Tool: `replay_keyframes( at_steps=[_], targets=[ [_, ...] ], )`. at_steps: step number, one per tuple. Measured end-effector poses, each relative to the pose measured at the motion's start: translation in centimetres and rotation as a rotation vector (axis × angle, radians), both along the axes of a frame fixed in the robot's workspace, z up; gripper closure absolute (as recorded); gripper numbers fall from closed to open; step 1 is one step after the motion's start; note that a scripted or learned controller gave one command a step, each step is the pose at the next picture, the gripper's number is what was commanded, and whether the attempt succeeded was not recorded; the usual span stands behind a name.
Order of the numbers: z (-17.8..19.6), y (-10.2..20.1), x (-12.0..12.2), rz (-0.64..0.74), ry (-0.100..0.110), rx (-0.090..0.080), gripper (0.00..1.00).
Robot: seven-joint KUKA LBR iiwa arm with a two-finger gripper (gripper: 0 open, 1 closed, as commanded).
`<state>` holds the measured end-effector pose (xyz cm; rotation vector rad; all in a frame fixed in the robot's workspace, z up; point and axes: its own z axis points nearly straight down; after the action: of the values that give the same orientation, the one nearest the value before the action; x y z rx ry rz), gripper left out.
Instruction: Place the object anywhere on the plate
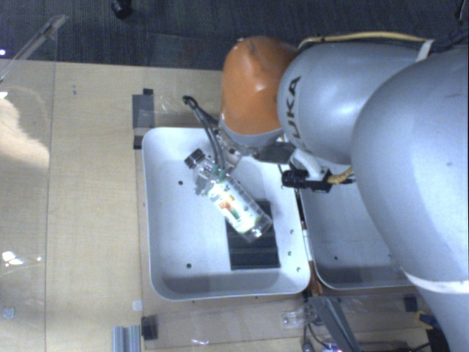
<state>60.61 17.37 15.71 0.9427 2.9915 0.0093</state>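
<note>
A clear plastic bottle (236, 207) with a white and orange label lies slantwise in the left bin (165, 218). Its lower end rests over the upper corner of a flat black rectangular plate (255, 251) near the bin's front right. My gripper (203, 169) hangs from the orange wrist band (249, 86), right at the bottle's upper end. From this slant I cannot make out whether it touches the bottle.
The grey arm (381, 123) covers most of the right bin (352, 270) and the left bin's back right corner. A black cable (201, 116) loops beside the wrist. Wooden bench (88, 196) lies to the left, with a transparent panel over it.
</note>
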Motion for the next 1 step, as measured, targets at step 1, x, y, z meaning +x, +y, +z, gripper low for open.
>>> replay_keyframes(
  at_steps=[1],
  targets=[
    [7.43, -4.55, -4.69, 0.272, -0.001, -0.003, 1.0]
  ],
)
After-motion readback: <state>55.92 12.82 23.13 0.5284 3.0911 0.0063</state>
